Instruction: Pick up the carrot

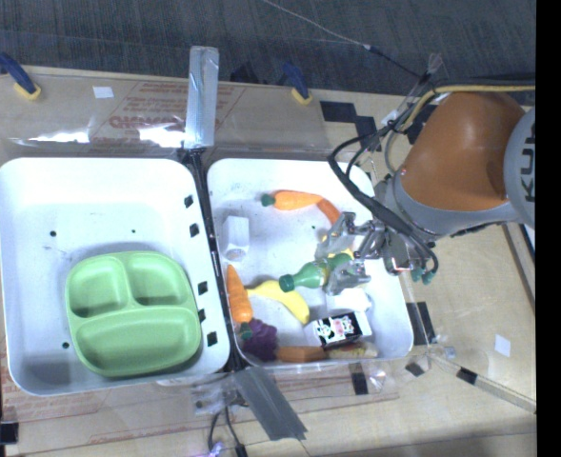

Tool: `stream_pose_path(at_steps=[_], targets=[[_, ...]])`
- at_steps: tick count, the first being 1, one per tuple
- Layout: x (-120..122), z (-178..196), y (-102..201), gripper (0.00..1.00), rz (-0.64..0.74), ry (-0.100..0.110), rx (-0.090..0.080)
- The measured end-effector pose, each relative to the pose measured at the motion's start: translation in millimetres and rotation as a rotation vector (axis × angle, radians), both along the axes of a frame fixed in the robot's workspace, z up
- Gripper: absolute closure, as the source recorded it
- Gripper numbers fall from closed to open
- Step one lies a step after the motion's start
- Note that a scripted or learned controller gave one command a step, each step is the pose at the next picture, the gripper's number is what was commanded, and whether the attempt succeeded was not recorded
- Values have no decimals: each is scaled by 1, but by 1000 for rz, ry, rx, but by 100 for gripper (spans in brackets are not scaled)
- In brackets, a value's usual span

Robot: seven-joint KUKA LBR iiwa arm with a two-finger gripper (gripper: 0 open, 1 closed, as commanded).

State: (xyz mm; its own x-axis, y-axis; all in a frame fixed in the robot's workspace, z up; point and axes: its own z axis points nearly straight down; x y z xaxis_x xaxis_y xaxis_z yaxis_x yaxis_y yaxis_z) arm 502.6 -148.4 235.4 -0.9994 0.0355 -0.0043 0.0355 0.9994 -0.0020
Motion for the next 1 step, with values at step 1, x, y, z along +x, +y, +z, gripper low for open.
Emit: stream_pose_path(at_steps=[1], targets=[[-21,16,-62,100,94,2,-1]])
